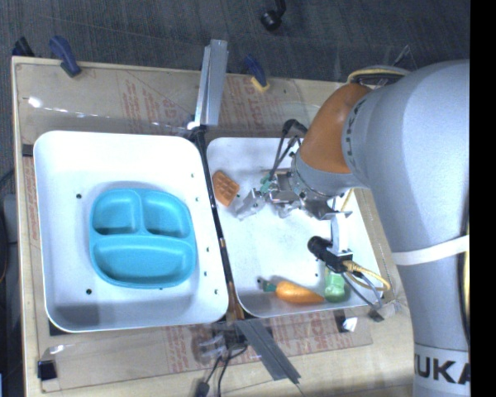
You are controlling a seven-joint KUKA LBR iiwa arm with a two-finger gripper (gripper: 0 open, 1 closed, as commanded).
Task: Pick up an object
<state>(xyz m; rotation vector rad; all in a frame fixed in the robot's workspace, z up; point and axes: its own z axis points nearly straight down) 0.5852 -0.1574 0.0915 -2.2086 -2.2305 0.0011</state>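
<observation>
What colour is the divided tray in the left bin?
Light blue; the divided tray shows clearly in the camera view.

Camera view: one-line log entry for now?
claw: right bin, beside waffle | carrot: near edge | blue tray: left bin

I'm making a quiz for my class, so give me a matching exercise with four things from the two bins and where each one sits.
Things:
1. blue divided tray
2. orange waffle piece
3. carrot
4. green bottle

Places:
A. right bin's near edge, beside the carrot's right end
B. right bin, far left corner
C. middle of the left bin
D. lying along the right bin's near edge

Pairs: 1-C, 2-B, 3-D, 4-A
</observation>
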